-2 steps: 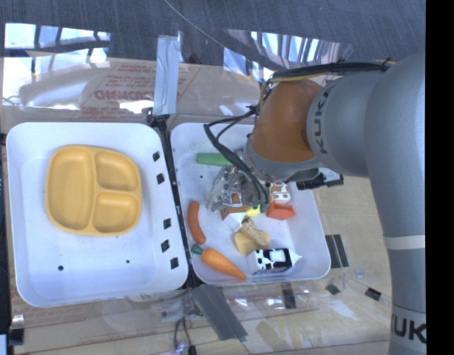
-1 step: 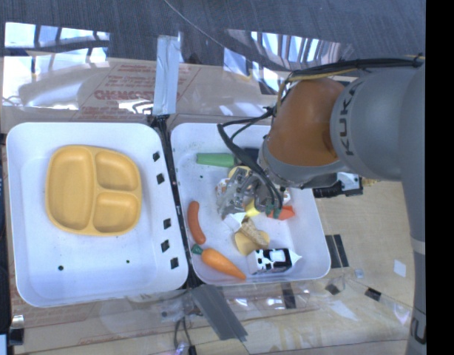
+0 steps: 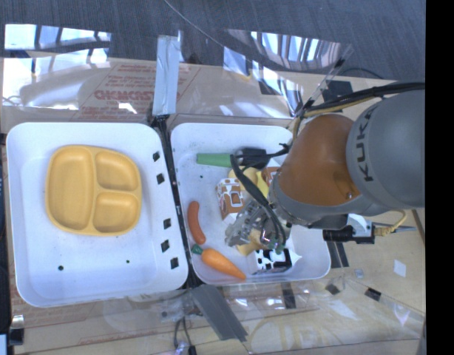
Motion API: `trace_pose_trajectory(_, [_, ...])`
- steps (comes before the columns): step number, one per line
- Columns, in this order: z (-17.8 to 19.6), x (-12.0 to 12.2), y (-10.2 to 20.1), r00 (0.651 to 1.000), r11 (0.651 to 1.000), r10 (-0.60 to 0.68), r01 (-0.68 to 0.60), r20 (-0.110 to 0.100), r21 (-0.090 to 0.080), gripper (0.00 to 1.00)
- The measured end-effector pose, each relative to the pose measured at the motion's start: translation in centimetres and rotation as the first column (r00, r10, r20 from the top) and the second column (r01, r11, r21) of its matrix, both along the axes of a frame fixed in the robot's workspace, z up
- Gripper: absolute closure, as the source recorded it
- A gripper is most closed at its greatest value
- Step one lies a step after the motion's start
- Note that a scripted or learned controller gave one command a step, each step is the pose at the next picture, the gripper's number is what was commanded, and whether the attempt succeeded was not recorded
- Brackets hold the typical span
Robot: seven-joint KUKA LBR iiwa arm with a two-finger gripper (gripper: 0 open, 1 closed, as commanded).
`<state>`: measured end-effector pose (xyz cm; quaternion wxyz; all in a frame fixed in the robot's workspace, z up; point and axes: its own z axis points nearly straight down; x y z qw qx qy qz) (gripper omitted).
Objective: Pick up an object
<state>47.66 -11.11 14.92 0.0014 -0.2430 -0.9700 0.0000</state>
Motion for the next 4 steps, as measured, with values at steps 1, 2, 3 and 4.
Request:
trace_pose_trajectory(1, [9.2, 7.0, 2.2, 1.000, 1.000, 0.017, -0.017, 0.011, -0.002, 1.00])
trace_pose_trajectory(2, [4.2, 0.0, 5.2, 0.970, 0.970, 0.244, -0.244, 0.000, 0.001, 1.00])
trace_pose_trajectory(3, [4.2, 0.1, 7.2, 0.923, 0.923, 0.384, -0.384, 0.001, 0.001, 1.00])
trace_pose_trajectory(4, [0.2, 2.7, 1.6, 0.683, 0.683, 0.731, -0.731, 0.003, -0.001, 1.00])
